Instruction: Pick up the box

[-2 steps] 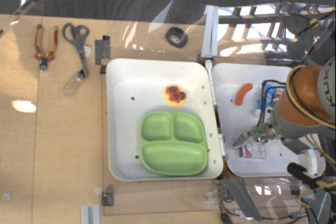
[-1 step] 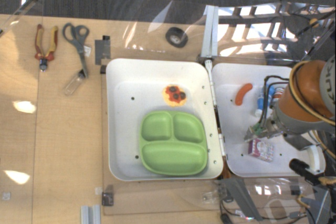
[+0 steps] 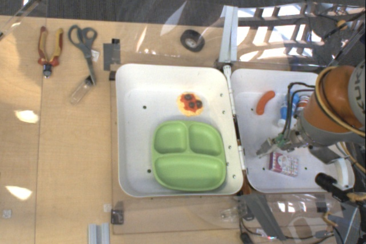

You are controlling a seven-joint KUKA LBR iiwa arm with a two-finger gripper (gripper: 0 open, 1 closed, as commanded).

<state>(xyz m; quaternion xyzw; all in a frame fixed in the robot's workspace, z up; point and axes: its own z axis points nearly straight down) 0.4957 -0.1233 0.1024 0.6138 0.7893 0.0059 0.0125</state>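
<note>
My end effector (image 3: 278, 144) hovers, fingers spread, just over the box (image 3: 284, 164), a light, flat carton best pinched across its narrow edges.

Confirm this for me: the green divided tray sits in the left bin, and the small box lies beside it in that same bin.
Wrong on the box. In the camera view the green divided tray does sit in the left bin, but the small box lies in the right bin, just below the tool.
</note>
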